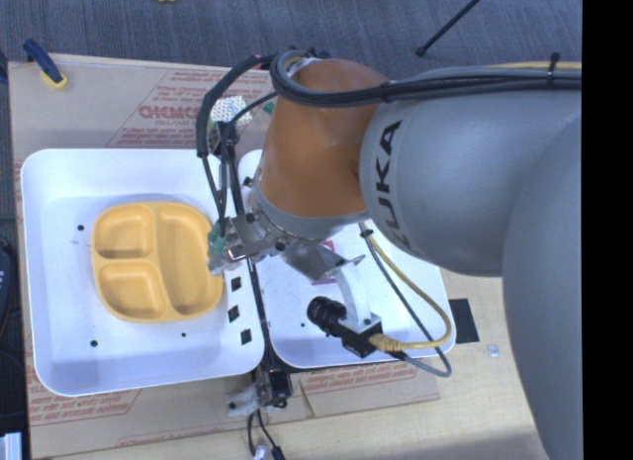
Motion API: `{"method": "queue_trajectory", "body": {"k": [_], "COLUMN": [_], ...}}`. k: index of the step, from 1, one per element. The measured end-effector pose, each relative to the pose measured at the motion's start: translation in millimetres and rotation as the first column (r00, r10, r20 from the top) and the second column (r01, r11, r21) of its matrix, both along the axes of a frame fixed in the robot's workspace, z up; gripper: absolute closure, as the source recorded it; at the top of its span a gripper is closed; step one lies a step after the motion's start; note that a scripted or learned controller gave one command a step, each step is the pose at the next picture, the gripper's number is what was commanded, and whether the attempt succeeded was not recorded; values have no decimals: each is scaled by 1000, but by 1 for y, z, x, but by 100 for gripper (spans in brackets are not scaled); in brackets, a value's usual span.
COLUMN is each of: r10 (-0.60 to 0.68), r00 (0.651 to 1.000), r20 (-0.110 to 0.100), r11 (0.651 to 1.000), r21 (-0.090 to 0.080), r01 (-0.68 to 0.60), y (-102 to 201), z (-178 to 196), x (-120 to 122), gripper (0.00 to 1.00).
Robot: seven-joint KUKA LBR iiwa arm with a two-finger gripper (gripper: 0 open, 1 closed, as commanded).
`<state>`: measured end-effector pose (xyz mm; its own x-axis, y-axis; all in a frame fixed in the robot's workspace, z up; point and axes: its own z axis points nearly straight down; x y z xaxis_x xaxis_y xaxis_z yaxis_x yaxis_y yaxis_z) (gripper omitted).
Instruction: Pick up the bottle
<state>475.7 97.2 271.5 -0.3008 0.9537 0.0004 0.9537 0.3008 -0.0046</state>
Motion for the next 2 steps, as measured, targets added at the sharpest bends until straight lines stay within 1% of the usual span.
{"method": "queue_trajectory", "body": {"k": [1, 2], "r10": [64, -253], "r00": [998, 967], "r20": [4, -1], "r11": [998, 967], "r21": [0, -1], "r01": [-64, 253], "y": [-62, -48], "z": [75, -30], "x": [1, 0], "gripper": [100, 100]}}
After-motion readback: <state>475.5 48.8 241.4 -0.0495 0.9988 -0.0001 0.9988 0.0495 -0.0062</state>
